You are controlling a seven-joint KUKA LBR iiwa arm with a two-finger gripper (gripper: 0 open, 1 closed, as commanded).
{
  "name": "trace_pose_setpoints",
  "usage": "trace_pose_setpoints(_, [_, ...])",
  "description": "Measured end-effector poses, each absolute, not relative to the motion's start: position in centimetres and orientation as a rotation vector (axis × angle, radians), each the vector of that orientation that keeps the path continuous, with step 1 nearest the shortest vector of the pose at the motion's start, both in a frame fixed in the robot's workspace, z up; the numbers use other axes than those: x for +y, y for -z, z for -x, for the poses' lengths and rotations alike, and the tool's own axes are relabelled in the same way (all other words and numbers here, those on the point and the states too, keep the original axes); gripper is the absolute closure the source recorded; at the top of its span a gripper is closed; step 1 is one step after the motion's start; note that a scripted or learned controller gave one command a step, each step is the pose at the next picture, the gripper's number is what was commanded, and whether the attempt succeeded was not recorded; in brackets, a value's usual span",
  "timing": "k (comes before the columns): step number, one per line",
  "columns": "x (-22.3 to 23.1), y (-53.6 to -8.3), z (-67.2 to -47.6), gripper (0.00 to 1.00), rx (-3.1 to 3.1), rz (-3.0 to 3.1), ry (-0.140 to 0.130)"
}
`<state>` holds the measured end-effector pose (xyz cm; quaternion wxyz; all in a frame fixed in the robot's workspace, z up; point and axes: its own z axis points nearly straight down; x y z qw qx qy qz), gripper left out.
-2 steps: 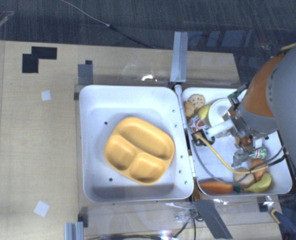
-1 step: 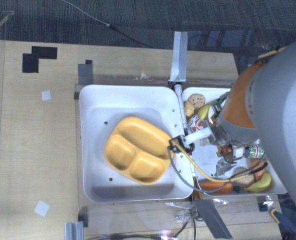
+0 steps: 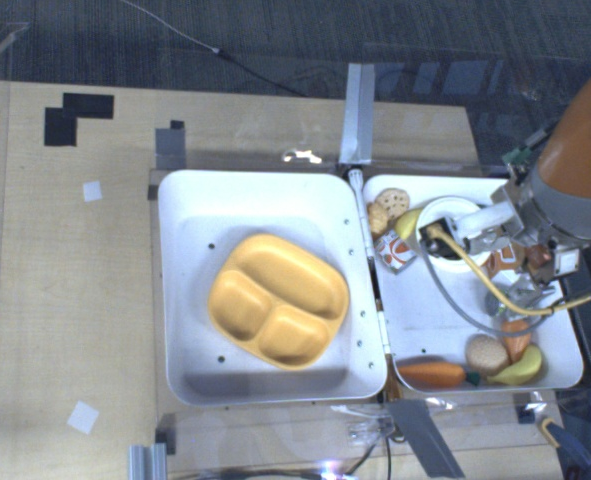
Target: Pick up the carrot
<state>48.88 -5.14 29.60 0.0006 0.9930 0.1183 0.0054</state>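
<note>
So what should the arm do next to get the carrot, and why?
Probably slide the claw toward the bin's front edge. The carrot lies there on its side beside a bun and banana, while the claw sits further back and to the right.

From my remote seat I see a pale wooden surface (image 3: pixel 65 298) with black marker patches (image 3: pixel 75 116), dark carpeted floor (image 3: pixel 275 13) beyond, a thin cable (image 3: pixel 175 30) trailing across it.
</note>
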Motion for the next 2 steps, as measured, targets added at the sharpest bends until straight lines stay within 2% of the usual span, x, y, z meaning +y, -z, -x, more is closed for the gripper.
trace_pose_setpoints(1, [2.4, -18.1, -49.8, 0.0, 0.451, -3.111, 0.009])
trace_pose_setpoints(2, [-5.9, -27.4, -57.9, 0.0, 0.319, -3.123, -0.016])
